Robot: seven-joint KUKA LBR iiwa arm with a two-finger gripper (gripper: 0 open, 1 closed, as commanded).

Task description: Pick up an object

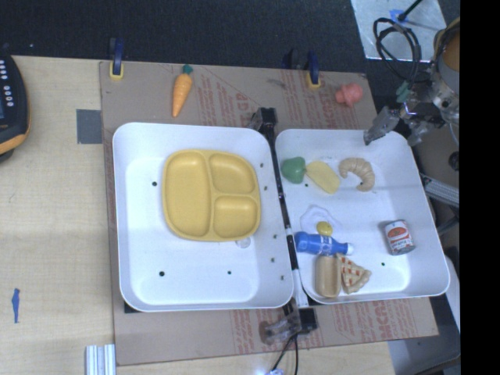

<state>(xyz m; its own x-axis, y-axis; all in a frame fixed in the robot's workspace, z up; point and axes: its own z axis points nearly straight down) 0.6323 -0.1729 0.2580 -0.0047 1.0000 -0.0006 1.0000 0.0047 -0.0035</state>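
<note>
The right bin (422,209) holds a green pepper (293,169), a yellow wedge (323,176), a croissant (358,172), a small red-labelled can (398,237), a blue bottle (320,244) lying on its side, a fried egg (320,223), a hot dog (326,276) and a pizza slice (354,276). My gripper (394,130) hangs over the bin's far right corner, up and to the right of the croissant. It is open, with nothing between its fingers.
A yellow divided plate (211,194) lies in the left bin (141,264). A toy carrot (181,91) and a pink toy (350,94) lie on the cardboard behind the bins. Black cables (394,33) loop near the arm at the top right.
</note>
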